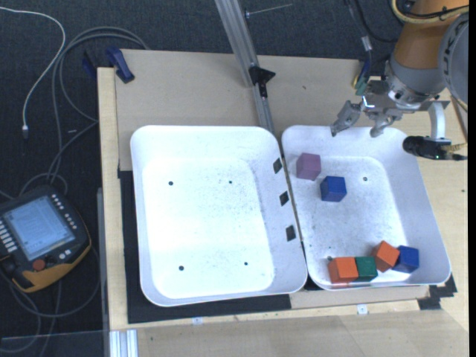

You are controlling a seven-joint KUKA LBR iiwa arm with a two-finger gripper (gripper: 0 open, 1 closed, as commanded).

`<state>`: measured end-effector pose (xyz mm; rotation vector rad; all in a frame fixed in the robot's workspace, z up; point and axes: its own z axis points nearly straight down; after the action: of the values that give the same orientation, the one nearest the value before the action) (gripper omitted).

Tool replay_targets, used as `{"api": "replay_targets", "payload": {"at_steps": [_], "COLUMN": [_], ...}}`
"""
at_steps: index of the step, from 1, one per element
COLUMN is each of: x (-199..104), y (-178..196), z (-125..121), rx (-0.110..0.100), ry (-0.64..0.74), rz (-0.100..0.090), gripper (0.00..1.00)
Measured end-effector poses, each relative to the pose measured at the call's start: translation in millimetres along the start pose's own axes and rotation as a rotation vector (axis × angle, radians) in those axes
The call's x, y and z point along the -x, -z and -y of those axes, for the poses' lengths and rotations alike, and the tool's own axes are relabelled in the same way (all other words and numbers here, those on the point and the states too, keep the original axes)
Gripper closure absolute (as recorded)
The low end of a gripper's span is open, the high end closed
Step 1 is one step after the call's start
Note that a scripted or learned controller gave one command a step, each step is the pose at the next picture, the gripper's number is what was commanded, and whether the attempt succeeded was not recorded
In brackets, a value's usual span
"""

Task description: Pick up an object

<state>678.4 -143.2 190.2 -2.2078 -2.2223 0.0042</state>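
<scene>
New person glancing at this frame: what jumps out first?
Probably the coloured blocks in the right bin: a purple block and a blue block near its far end, plus an orange, green, orange and blue cluster along its near edge. Next, the arm's pincer, fingers spread, above the bin's far rim, holding nothing.

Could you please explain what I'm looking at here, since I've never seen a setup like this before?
This is one camera fixed above a wooden bench, looking down at a slant. The grey and orange machine at the upper right is a robot arm; its end effector, the two-fingered grasping part, hangs open above the far rim of the right bin, with nothing between its fingers. The right of the two shallow white bins holds a purple block, a blue block, and near the front edge a cluster: orange block, green block, another orange block and another blue block. The left bin sits beside it.
</scene>
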Motion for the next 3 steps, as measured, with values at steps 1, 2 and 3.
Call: {"api": "replay_targets", "payload": {"at_steps": [1, 2, 3], "x": [-48.7, -60.0, -59.9], "y": [-73.8, -83.0, -69.3], "z": [38.3, 43.0, 40.8], "rx": [0.021, 0.027, 0.035], "ry": [-0.005, -0.006, -0.005], "rz": [0.005, 0.004, 0.004], "gripper": [0.0, 0.0, 1.0]}}
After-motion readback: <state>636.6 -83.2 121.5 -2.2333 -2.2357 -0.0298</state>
